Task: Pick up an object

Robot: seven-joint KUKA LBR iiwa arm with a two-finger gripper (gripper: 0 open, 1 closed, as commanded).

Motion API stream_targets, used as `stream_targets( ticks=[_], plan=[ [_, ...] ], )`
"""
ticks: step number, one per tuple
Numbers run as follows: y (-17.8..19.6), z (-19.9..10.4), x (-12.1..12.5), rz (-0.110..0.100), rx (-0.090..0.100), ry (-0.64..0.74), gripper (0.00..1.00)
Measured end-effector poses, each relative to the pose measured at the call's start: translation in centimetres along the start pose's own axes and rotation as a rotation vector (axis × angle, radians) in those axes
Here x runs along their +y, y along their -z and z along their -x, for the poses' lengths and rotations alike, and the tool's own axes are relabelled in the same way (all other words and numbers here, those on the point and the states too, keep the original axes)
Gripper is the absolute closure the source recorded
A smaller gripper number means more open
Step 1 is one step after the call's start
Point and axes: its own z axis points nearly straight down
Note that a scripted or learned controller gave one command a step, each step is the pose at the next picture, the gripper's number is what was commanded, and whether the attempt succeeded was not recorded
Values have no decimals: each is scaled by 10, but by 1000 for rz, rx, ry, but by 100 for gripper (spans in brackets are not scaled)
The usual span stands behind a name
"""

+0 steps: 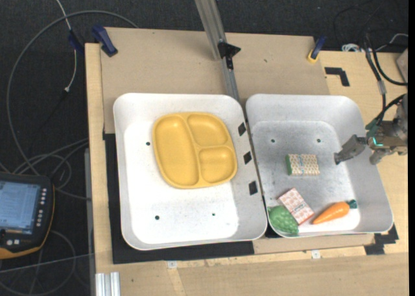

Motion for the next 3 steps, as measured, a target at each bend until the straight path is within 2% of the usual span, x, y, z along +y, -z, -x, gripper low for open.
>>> stream_targets(
  ticks=[1, 2, 3],
  plan=[
    [0, 0, 0, 1, 0, 0, 0],
    [-58, -3, -9, -6, 2, -1, 0],
    [-102, 3, -8, -5, 1, -2, 0]
  ],
)
